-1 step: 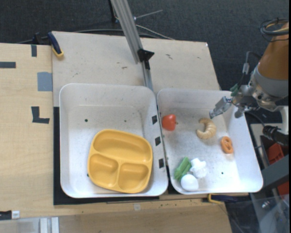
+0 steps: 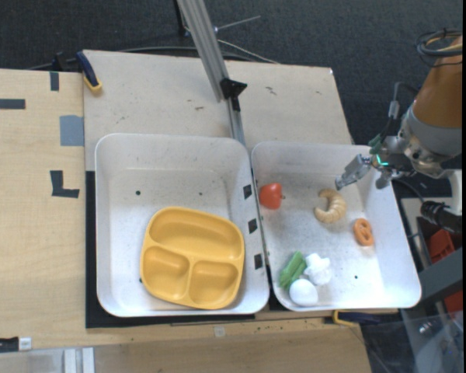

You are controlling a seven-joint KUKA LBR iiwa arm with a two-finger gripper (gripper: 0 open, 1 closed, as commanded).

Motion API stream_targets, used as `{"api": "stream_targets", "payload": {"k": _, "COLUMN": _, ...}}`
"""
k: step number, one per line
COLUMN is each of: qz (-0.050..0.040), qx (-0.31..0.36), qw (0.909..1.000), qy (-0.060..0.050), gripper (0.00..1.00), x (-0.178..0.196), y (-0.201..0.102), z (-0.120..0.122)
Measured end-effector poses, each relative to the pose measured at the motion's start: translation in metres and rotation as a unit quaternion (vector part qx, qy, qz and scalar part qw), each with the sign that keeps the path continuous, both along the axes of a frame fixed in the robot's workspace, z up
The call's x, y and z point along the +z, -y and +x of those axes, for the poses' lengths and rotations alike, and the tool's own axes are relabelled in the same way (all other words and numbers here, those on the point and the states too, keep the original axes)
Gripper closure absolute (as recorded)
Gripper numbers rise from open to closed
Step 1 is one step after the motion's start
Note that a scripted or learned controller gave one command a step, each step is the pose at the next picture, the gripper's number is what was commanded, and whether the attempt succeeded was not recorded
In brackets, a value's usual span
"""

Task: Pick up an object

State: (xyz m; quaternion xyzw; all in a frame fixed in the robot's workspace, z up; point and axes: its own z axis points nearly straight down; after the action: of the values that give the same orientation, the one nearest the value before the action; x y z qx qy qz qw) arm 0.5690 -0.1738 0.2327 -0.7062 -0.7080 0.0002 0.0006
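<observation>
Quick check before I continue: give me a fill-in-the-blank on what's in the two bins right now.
1. The yellow divided tray lies in the ____ bin.
2. The croissant lies between the red tomato and the ____ piece.
3. The white egg sits near the right bin's ____ edge.
4. The gripper hangs above the ____ bin.

Missing words: left; orange; front; right

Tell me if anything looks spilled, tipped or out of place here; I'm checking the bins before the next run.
Nothing stands out. The yellow divided plastic tray lies flat in the left white bin. The red tomato, tan croissant, orange piece, green vegetable and white items lie inside the right bin.
</observation>
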Motion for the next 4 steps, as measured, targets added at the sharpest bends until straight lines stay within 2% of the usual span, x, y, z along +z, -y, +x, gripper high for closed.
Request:
{"api": "stream_targets", "payload": {"k": 3, "qz": -0.0005, "qx": 0.000, "qw": 1.0000, "qy": -0.002, "gripper": 0.00, "x": -0.144, "y": -0.002, "z": 0.005}}
{"api": "stream_targets", "payload": {"k": 4, "qz": 0.0000, "qx": 0.000, "qw": 1.0000, "qy": -0.001, "gripper": 1.00, "x": -0.131, "y": -0.003, "z": 0.006}}
